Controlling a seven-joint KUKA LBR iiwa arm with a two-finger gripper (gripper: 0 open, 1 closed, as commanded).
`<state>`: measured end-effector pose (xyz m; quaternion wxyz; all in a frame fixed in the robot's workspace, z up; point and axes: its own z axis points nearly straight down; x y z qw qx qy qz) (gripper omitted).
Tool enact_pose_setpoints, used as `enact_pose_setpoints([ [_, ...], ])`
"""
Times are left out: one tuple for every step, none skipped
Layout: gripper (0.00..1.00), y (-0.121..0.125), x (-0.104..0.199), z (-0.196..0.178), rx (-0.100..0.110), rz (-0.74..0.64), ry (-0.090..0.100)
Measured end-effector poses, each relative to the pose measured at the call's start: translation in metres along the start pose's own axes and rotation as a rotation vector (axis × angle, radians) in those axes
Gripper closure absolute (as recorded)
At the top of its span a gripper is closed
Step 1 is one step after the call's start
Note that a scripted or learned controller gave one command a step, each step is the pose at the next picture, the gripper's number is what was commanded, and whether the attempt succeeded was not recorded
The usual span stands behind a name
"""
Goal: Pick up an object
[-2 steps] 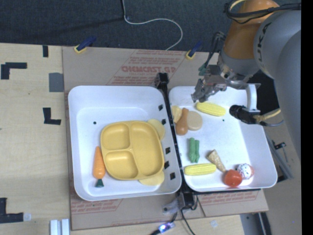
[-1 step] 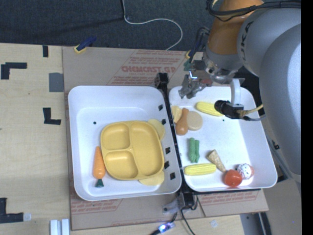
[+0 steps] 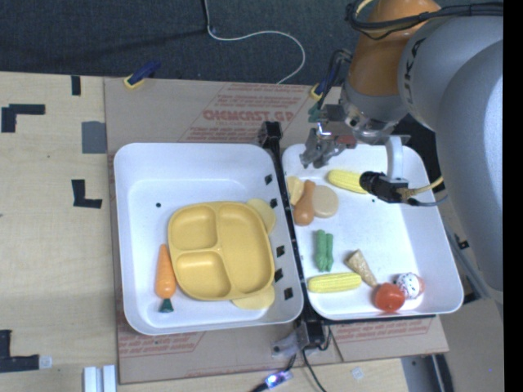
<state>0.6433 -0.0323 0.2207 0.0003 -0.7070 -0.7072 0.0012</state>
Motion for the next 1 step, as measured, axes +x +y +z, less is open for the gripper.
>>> enact_pose_setpoints([
  [1.0,-0.0025,-0.0114,0.0067,0.0,0.001,0.0],
])
